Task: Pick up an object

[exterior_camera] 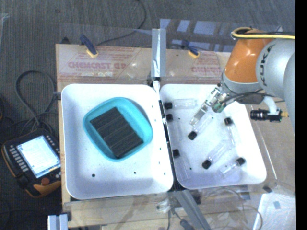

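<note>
Several clear vials with black caps lie scattered in the right bin. One vial lies near the bin's back left. Another vial lies slantwise in the middle, its cap toward the front. More vials rest at the front and front right. My gripper reaches in from the right under the orange band and hangs over the back middle of the right bin. It is just above the upper end of the slanting vial. I see nothing held in it.
The left bin holds a blue bowl with a black ridged block in it. A divider wall separates the bins. A teach pendant lies on the floor at the left. Clamps hold the board at the back.
</note>
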{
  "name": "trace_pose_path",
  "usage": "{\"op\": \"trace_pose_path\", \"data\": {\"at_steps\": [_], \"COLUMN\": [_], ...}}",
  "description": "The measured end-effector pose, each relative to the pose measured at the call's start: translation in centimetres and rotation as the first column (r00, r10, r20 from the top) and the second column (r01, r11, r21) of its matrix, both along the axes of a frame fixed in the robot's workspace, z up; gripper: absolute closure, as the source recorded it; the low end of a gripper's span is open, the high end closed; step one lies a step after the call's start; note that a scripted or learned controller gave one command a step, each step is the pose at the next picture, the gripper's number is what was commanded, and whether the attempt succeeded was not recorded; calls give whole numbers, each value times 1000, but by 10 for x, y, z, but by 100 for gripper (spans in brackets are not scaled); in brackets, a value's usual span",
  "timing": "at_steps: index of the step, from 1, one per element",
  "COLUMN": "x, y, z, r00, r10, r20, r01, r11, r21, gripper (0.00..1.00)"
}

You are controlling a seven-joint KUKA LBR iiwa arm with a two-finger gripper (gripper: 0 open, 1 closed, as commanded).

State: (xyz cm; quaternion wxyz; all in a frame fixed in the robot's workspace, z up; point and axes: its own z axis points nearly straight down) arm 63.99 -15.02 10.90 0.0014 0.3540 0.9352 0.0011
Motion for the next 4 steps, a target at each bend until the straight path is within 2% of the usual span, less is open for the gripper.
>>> {"op": "trace_pose_path", "data": {"at_steps": [1, 2, 3, 4], "x": [0, 5, -4, -4], "y": [43, -45, -73, -73], "z": [-18, 55, 189, 188], "r00": [1000, 979, 938, 938], "r10": [-30, 206, 348, 348], "r20": [6, 0, 1, 1], "r01": [30, -206, -348, -348], "r11": [999, 979, 938, 938], "r21": [-13, -4, -4, -3], "gripper": [0, 0, 0, 0]}}
